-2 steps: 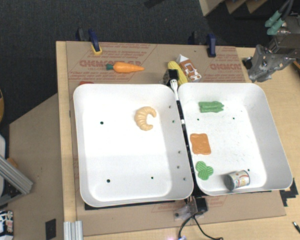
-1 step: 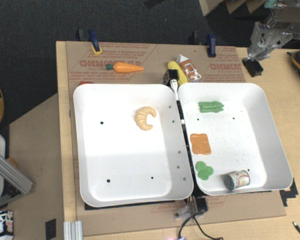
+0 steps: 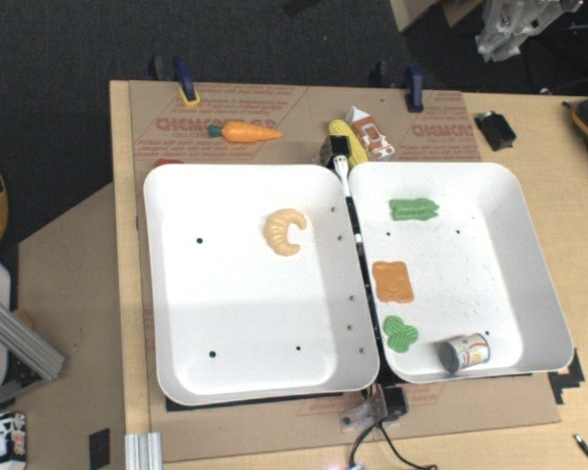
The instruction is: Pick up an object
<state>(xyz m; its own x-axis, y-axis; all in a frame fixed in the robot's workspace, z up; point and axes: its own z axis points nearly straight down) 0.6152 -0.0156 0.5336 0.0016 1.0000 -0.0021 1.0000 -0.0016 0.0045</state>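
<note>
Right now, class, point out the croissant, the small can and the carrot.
croissant (image 3: pixel 286 232), camera view, middle of its curved body.
small can (image 3: pixel 466 352), camera view, its side wall.
carrot (image 3: pixel 249 133), camera view, its orange body.

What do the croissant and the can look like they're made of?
Croissant: looks like moulded plastic or rubber, matte tan, uniform colour with smooth ridges, likely toy food. Can: looks like metal with a dull grey end and a printed label around its body; could equally be a plastic toy.
</note>
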